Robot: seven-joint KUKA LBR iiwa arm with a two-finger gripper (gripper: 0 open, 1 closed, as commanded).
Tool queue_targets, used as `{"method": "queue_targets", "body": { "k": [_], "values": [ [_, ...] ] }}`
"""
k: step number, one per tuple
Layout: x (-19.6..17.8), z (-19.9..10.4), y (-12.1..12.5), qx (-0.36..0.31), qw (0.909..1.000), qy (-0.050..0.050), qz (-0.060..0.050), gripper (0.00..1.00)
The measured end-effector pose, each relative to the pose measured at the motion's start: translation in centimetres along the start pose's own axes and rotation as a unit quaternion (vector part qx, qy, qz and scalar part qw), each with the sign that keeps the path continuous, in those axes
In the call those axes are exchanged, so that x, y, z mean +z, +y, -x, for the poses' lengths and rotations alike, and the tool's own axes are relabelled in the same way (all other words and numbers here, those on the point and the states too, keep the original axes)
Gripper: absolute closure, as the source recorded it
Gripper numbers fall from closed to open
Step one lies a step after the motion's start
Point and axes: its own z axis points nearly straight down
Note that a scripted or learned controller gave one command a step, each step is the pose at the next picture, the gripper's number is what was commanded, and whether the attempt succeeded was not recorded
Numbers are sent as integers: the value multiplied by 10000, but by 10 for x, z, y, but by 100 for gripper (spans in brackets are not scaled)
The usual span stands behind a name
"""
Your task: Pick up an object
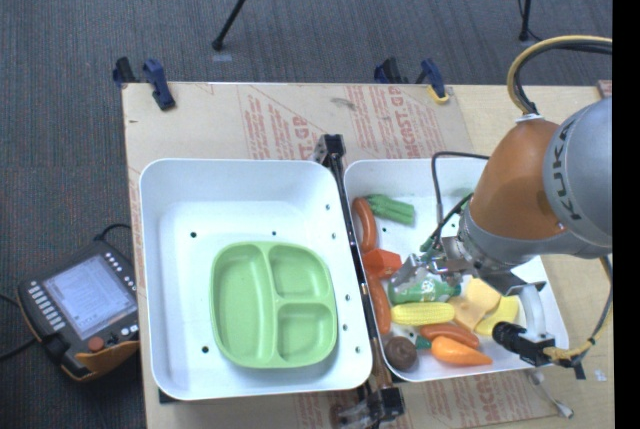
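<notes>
Green packet: a small green-and-white crinkled plastic packet [424, 290] lies near the middle of the right bin, just above the corn cob, with the gripper right over it.
Gripper: the metal 2-finger gripper [418, 269] is low in the right bin, at or just above the packet's top edge; whether its fingers are spread or closed cannot be told, nor whether they touch the packet.
Arm: the grey arm with an orange band [520, 195] reaches in from the right edge of the bench and covers the right bin's far right corner.
Right bin: a shallow white plastic bin [400, 174] holding toy food.
Near the front edge: a yellow plastic corn cob [422, 314], an orange plastic carrot [460, 351], a brown round toy [402, 352].
Toward the right edge: pale yellow cheese-like blocks [482, 303].
Along the left wall: a red-orange sausage shape [364, 222]; a green bean pod [390, 209] toward the far edge.
Left bin: a second shallow white bin [180, 207] carrying 1 light green plastic plate with 3 compartments [272, 304] toward its front edge.
Bench: a cardboard-covered bench [260, 117] with blue clamps [158, 82] on its far edge.
</notes>
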Motion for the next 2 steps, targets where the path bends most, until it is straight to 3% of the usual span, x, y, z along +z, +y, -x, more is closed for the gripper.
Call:
{"method": "queue_targets", "body": {
  "k": [1,2],
  "values": [
    [37,6,33,-1275,9918,-3,11,0],
    [36,7,19,-2434,9699,-10,11,0]
  ]
}}
